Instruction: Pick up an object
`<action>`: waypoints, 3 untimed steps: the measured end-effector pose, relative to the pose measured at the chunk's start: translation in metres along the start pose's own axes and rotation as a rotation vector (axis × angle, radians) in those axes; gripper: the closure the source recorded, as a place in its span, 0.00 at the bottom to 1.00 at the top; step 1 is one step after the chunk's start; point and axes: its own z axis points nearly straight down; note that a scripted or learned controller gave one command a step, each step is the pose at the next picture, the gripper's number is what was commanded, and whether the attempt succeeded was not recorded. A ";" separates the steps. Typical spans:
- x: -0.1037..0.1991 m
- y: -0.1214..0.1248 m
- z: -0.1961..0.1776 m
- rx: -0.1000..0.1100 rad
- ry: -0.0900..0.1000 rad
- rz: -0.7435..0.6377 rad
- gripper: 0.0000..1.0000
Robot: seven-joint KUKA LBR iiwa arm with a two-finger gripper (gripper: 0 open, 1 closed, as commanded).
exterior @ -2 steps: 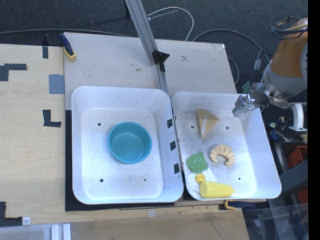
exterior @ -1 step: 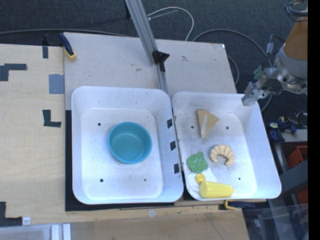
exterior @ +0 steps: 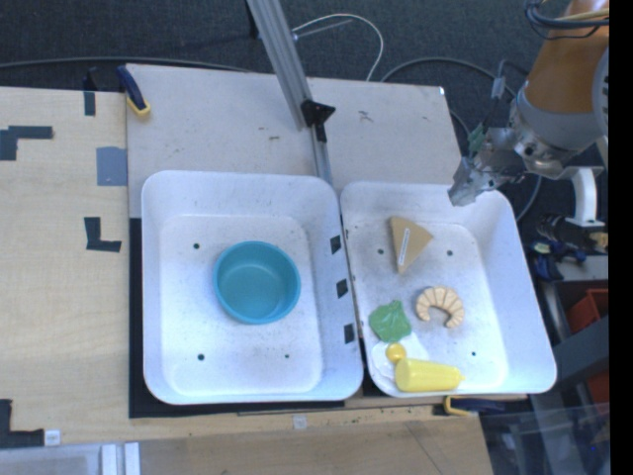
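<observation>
In the right bin (exterior: pixel 514 265) lie a tan cheese wedge (exterior: pixel 406 241), a toy croissant (exterior: pixel 440 306), a green leafy piece (exterior: pixel 390 320) and a yellow bottle-shaped toy (exterior: pixel 420 372). A blue bowl (exterior: pixel 257 281) sits in the left bin (exterior: pixel 178 206). My gripper (exterior: pixel 465 192) hangs over the right bin's far right corner, up and to the right of the cheese wedge. Nothing shows between its tips.
A grey metal pole (exterior: pixel 282 52) slants down to the seam between the bins, ending in a black clamp (exterior: pixel 317 113). Cables (exterior: pixel 356 28) lie on the dark floor behind the bench. A yellow and blue clamp (exterior: pixel 133 92) sits at the board's far left corner.
</observation>
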 end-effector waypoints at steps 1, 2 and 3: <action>0.060 0.012 0.016 0.002 0.001 -0.001 1.00; 0.109 0.017 0.032 0.003 0.000 0.000 1.00; 0.165 0.022 0.045 0.004 0.000 -0.001 1.00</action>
